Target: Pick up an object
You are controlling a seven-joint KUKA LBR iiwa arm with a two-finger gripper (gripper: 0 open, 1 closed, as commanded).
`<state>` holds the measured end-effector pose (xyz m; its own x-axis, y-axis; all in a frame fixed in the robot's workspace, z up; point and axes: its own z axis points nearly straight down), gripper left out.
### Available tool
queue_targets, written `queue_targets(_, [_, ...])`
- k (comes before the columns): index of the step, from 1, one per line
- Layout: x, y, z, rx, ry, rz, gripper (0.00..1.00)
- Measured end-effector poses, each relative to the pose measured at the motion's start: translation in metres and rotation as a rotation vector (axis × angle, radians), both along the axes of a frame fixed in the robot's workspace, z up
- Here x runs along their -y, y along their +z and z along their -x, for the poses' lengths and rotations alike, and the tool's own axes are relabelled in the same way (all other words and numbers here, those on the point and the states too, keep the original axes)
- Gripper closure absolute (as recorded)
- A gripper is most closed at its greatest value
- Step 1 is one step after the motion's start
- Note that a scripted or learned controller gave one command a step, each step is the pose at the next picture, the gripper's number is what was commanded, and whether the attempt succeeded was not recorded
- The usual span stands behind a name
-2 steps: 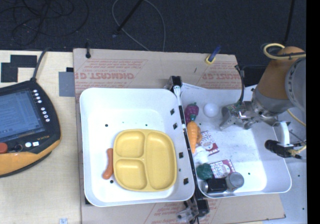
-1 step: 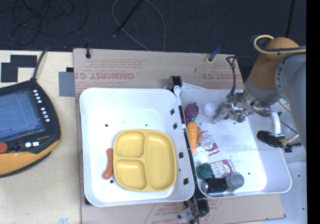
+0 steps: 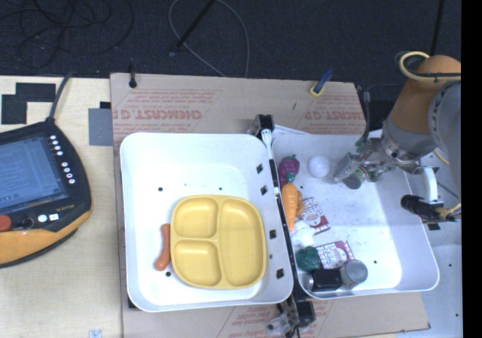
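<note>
Far to the left of the gripper, off the cardboard, a grey and orange teach pendant (image 3: pixel 34 193) lies on the bench, screen up, out of the arm's way. Nearer, the left white bin (image 3: pixel 143 156) holds a yellow plastic divided plate (image 3: pixel 218 242) with three compartments, and an orange toy sausage (image 3: pixel 163 247) lies just beside the plate's left edge. These sit well apart from the gripper, a bin away.

Across the divider, the right white bin (image 3: pixel 399 254) holds the clutter the task draws from. Along the divider side, left of the gripper, a purple toy vegetable (image 3: pixel 288 169) sits above an orange toy carrot (image 3: pixel 289 205), and a small printed red and white packet (image 3: pixel 313 217) lies just beside the carrot. Lower down, toward the near corner and well below the gripper, a dark green lump (image 3: pixel 307 258), a black block (image 3: pixel 326 279), a second printed packet (image 3: pixel 333 254) and a grey metal can (image 3: pixel 354 272) crowd together, likely slid there by the bin's slope.

A small white ball (image 3: pixel 320 166) rests just left of the gripper (image 3: pixel 355 175), the nearest loose thing and a plausible target. The gripper hangs low over the bin's upper part, carried by the grey arm with its orange band (image 3: pixel 418 107) reaching in from the right. Whether its tip is spread or pressed together, I cannot tell; nothing visibly sits in it.
</note>
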<state>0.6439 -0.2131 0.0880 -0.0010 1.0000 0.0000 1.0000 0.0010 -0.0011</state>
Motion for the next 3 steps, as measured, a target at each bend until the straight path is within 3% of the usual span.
queue_targets(1, [0.000,0.011,0.001,-0.008,0.002,0.000,1.00])
queue_targets(2, [-0.052,0.002,0.002,-0.010,-0.003,0.001,1.00])
queue_targets(3, [-0.064,0.012,0.031,-0.002,-0.004,-0.001,1.00])
